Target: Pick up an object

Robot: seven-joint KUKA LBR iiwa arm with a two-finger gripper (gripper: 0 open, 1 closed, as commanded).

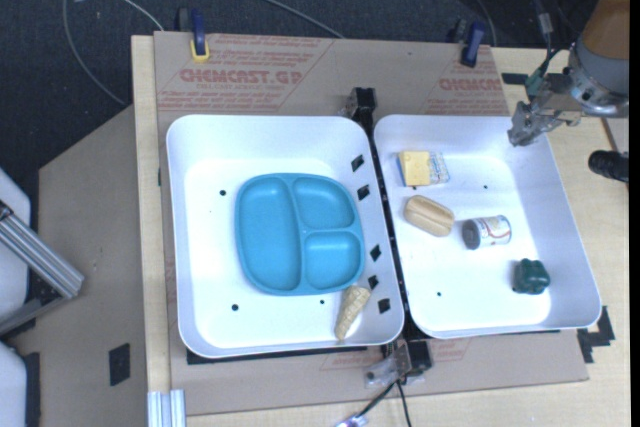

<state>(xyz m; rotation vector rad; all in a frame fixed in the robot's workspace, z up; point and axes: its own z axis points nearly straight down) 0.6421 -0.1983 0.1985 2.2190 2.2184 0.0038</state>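
Nearest: cream corn-like piece (pixel 351 312) beside blue plate (pixel 300 232), far from jaws (pixel 524 132) | jaws: state cannot be told, nothing seen held | target: small can (pixel 487 232) just below jaws; judged light, stiff, slippery; to be gripped across its sides

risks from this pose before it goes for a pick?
1. The gripper sits over the right bin's far rim; a straight descent may hit the rim.
2. The small can lies on its side and could roll away if nudged.
3. The bread roll and yellow block lie close together, so a grab might clip both.
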